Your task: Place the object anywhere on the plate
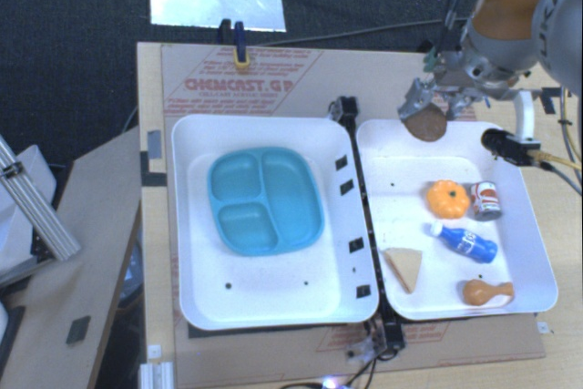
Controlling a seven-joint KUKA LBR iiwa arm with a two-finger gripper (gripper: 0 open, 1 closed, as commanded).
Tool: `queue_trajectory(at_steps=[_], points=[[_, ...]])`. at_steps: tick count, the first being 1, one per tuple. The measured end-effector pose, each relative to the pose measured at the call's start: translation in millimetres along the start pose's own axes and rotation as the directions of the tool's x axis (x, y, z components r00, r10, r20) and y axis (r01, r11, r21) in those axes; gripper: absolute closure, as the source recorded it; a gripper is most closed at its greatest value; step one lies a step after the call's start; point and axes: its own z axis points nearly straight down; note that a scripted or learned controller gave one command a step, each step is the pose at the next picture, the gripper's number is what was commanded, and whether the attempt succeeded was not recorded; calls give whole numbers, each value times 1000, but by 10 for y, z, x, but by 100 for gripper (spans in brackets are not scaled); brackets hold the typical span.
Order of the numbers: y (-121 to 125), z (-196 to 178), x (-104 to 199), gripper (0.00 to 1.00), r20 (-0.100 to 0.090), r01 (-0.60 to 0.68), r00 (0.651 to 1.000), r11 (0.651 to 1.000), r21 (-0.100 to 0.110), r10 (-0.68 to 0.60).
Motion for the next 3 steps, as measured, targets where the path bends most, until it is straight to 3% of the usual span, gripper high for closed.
queue_trajectory(at_steps=[3], points=[[-111,290,1524,100,-1,1,1000,1000,1,-1]])
